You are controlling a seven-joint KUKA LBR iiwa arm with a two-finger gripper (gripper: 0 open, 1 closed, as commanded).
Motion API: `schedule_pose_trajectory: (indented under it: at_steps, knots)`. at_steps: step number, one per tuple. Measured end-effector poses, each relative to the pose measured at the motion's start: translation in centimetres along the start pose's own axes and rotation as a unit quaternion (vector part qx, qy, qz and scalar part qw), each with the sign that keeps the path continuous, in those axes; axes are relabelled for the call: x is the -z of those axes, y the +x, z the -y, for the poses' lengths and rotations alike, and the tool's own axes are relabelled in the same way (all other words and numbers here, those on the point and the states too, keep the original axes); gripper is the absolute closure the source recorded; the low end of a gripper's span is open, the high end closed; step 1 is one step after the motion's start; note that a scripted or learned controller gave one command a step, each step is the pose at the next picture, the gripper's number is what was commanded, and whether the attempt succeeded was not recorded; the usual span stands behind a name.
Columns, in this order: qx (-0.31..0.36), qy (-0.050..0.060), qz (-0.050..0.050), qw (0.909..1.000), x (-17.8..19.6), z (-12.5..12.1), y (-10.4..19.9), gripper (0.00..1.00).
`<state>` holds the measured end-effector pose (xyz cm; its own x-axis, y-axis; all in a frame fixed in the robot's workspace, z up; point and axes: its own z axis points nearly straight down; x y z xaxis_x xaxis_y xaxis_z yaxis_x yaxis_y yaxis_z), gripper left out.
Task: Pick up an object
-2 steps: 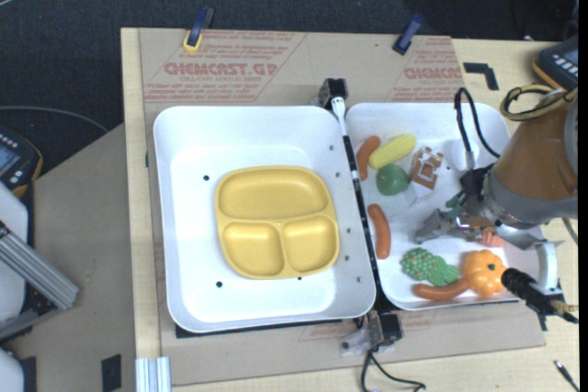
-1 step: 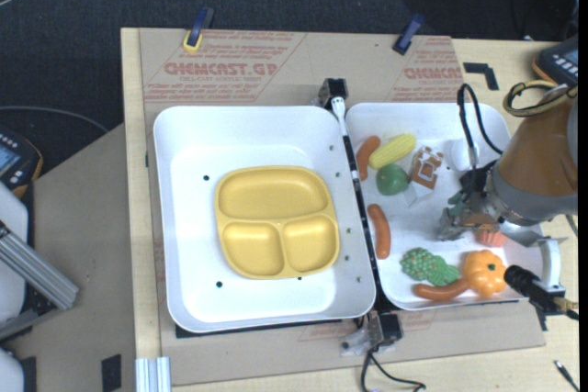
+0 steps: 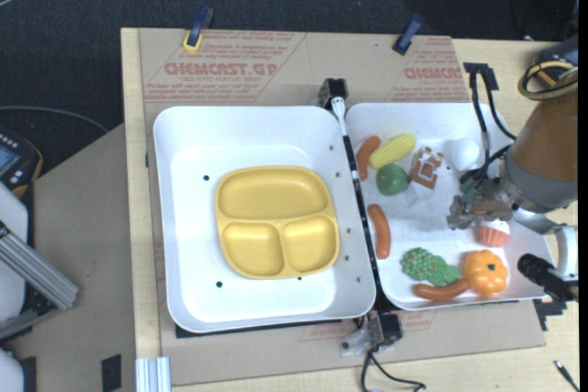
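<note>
The right bin (image 3: 413, 117) holds several toy foods. Along its left side lie an orange sausage (image 3: 368, 156), a yellow corn cob (image 3: 395, 149), a green ball (image 3: 392, 180) and a second sausage (image 3: 379, 230). A brown and white block (image 3: 426, 168) and a white egg (image 3: 462, 151) sit further back. At the front are a green broccoli (image 3: 427, 266), an orange pumpkin (image 3: 485, 273) and a long sausage (image 3: 441, 291). My gripper (image 3: 472, 208) hangs low over the right side of this bin, just left of a pink cupcake (image 3: 494, 235).
The left bin (image 3: 184, 197) carries a yellow three-compartment plate (image 3: 276, 220). A metal divider (image 3: 354, 188) with clamps runs between the bins. Black cables (image 3: 482, 106) trail along the arm at the right.
</note>
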<state>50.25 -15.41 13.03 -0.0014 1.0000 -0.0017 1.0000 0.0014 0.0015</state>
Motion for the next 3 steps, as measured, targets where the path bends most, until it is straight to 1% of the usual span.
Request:
schedule_pose_trajectory:
  at_steps: [1,2,3]
  knots:
    - [0.0,-0.001,0.001,1.0,5.9,-0.3,-0.8,1.0]
    - [0.0,0.0,0.0,1.0,9.4,-0.5,-0.9,1.0]
    - [0.002,0.004,-0.003,1.0,8.2,-0.3,4.7,1.0]
